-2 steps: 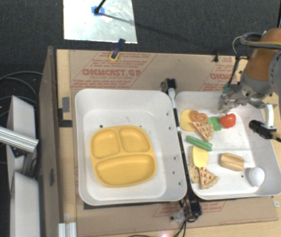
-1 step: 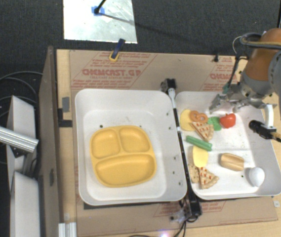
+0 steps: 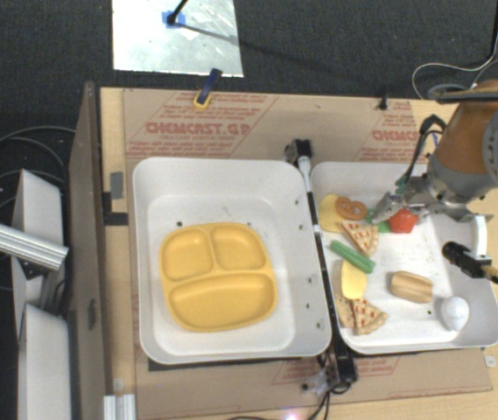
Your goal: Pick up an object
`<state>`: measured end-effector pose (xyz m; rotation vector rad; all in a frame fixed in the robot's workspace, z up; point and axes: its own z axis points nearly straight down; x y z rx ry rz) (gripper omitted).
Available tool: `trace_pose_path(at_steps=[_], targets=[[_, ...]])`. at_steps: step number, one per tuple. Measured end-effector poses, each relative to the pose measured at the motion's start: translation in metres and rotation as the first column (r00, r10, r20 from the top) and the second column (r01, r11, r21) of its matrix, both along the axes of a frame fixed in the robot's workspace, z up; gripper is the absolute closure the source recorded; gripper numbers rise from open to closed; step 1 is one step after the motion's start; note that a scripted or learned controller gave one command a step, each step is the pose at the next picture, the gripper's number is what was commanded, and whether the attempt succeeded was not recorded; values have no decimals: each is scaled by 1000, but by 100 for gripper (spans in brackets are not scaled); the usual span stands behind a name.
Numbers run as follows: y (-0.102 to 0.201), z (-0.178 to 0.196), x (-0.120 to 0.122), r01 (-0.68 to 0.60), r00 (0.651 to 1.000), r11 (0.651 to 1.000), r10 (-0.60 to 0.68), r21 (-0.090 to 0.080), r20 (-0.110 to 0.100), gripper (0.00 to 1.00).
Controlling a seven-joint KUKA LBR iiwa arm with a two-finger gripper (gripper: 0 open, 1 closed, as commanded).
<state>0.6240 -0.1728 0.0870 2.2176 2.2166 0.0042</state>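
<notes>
Smooth white left bin [image 3: 152, 261] holding glossy yellow three-compartment plate [image 3: 218, 275], right bin [image 3: 476, 326] cluttered with flat pizza wedges [image 3: 360, 234], green stick [image 3: 351, 255], tan bread roll [image 3: 410, 286], white egg [image 3: 453, 311] at 5 o'clock, end effector [image 3: 387, 208] beside red tomato [image 3: 403, 222] at 12 o'clock, finger spread impossible to tell.

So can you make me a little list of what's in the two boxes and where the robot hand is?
left bin: yellow divided plate
right bin: red piece, green stick, white egg, tan roll, two pizza slices, yellow piece
gripper: low over the right bin's far end, beside the red piece
holding anything: cannot tell
</notes>
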Motion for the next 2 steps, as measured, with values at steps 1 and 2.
trace_pose_path(at_steps=[1,2], targets=[[0,12,3,-3,1000,1000,3,1,4,100],[105,104,-10,-15,1000,1000,15,6,4,100]])
